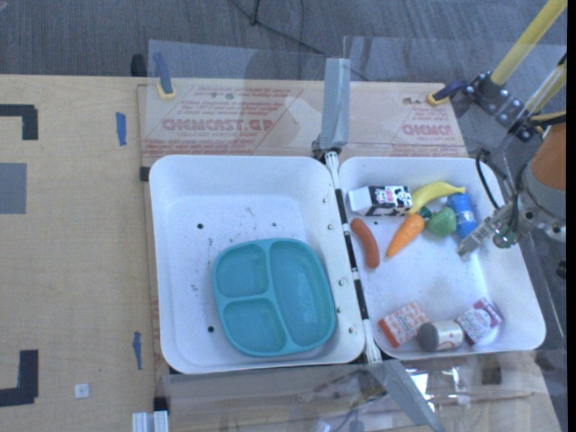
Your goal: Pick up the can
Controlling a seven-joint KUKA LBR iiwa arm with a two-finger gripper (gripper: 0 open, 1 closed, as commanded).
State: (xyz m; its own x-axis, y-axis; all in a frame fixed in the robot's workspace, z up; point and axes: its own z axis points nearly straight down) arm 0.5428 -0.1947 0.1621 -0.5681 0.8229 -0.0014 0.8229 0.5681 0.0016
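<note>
Can [439, 336], seemingly metal cylinder, lies sideways.

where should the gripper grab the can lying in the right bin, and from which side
Probably from above, fingers across the round body of the can. It lies on its side between two packets, dark end toward the left one, so close across its width, not along its length.

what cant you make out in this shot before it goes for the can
- Can: camera view, lying on its side in the right bin; label too small to read.
- Claw: camera view, blurred and small; how it is set is unclear.
- Arm: cut off by the right edge.
- Milk carton: print too small.
</note>
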